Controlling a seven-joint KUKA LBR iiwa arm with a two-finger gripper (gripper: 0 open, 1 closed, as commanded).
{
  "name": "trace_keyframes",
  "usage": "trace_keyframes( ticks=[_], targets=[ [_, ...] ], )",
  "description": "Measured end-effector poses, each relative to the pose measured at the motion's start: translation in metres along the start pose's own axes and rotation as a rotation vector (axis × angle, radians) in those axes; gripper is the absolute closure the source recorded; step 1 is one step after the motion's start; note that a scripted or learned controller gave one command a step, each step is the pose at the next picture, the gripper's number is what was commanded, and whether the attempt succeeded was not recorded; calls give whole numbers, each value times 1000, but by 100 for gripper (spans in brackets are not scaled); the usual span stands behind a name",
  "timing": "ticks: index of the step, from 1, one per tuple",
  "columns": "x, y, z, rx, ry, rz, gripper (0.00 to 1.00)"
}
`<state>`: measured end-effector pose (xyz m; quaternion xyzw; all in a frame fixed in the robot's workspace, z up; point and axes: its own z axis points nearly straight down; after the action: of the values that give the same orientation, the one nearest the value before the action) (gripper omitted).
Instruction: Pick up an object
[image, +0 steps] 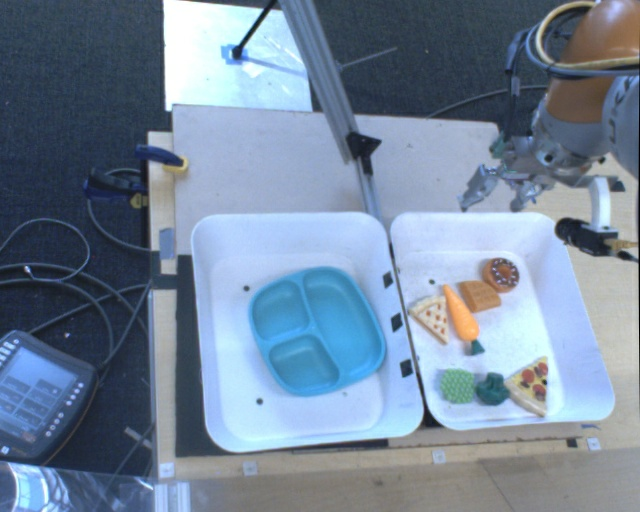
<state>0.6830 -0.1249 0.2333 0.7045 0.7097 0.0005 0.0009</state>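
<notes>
Camera view: your gripper (497, 191) hovers above the far rim of the right bin (575, 290), with the toy food lying nearer the camera from it.

Your closest targets are the doughnut (501, 273) and the toast square (479, 296). The carrot (461, 313) lies just past them, its long axis running from the far side toward the near edge. The fingers (476, 189) stand spread apart, holding and touching nothing. The left bin (215, 300) carries a blue divided plate (316, 330).

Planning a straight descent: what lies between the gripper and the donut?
In the camera view, just the right bin's far rim and bare white floor separate the gripper from the donut.
</notes>
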Motion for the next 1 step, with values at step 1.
trace_keyframes(
  ticks=[1],
  targets=[
    [0,0,0,0,-1,-1,0]
  ],
)
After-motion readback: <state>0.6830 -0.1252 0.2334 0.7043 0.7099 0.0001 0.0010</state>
